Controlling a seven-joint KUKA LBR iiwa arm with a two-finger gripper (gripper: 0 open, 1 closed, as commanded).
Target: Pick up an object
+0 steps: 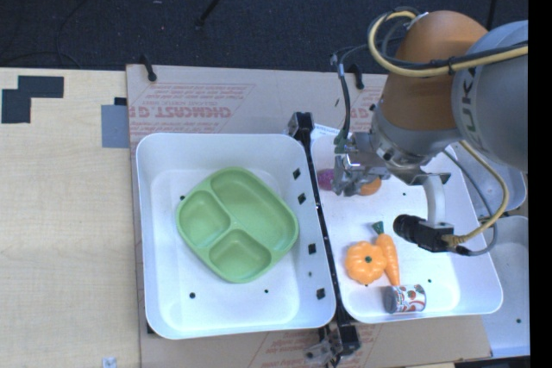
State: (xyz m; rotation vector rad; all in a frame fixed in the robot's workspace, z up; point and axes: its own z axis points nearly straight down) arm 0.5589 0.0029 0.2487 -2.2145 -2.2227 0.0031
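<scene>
Divider (315, 211) between the bins is taken as the landmark. Left of it, a green sectioned plate (237, 222) is seen in the left bin (164, 159). Just right of its upper part, a purple item (327, 178) and an orange piece (369, 185) are found, with the gripper (349, 181) lowered between them; jaw state cannot be told, nothing is confirmed held. Further right and lower, a pumpkin (365, 262), carrot (388, 256) and small can (405, 298) are seen. Risk: closure on air or the purple item being pushed against the divider, caused by tight spacing.
</scene>
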